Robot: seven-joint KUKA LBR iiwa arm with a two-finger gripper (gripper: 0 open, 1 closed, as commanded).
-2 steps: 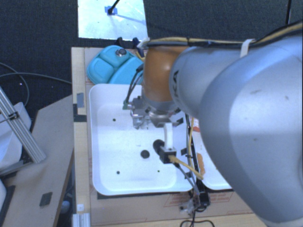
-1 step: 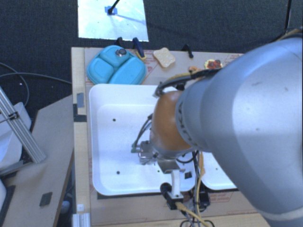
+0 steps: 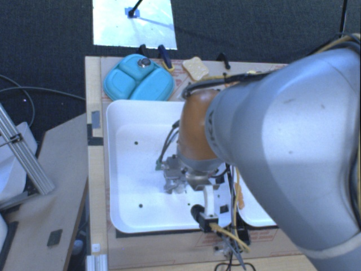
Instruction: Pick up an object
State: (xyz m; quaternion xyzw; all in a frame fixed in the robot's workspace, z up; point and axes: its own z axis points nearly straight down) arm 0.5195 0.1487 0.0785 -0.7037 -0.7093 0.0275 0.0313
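Observation:
My grey arm with its orange band reaches from the right, down into the left white bin. The gripper hangs low over the middle of that bin's floor, and the wrist hides its tip. No object shows beneath or beside it on the bare white floor. A thin orange piece shows by the divider between the bins, right of the gripper and partly hidden by cables.
Behind the bins lie a light blue compartment tray, a tan sponge-like block and a blue-handled tool. The arm covers most of the right bin. A metal rail stands at the left.

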